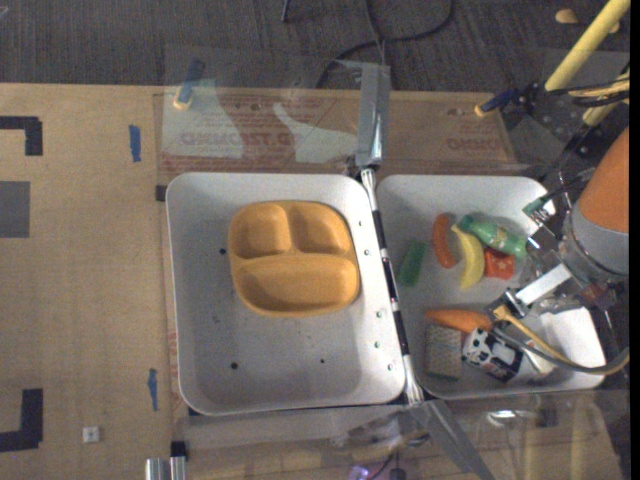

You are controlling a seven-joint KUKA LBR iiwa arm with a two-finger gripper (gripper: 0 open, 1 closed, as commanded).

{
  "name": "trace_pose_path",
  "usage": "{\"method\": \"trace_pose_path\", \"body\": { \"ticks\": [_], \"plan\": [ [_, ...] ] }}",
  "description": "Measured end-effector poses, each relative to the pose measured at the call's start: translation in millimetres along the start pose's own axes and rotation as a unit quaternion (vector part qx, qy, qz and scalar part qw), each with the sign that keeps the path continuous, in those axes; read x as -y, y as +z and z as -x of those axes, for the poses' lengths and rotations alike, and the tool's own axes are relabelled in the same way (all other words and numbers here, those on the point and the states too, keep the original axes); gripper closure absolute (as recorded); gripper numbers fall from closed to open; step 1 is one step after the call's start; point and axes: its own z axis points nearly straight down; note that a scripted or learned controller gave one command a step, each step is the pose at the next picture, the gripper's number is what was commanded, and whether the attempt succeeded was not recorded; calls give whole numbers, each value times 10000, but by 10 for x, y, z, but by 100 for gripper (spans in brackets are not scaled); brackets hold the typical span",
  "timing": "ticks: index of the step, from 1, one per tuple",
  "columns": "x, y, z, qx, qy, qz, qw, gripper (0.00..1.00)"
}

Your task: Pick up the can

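Observation:
The can (489,353), white with blue and black print, lies on its side near the front edge of the right bin (400,203). My gripper (507,320) hangs just above and slightly right of the can, coming in from the right on the grey arm with the orange band (610,193). Nothing in the view shows the can lifted; it looks to be resting on the bin floor beside a grey ridged block (442,349).
The right bin also holds an orange carrot (457,319) just left of the gripper, a banana (468,256), a green bottle (493,233), a red piece (499,264), an orange-red piece (442,240) and a green pod (411,263). An orange divided plate (294,258) sits in the left bin (200,348).

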Motion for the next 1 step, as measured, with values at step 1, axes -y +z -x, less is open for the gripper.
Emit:
{"method": "trace_pose_path", "body": {
  "ticks": [1],
  "plan": [
    [20,-22,-17,-5,518,11,9987,100]
  ]
}}
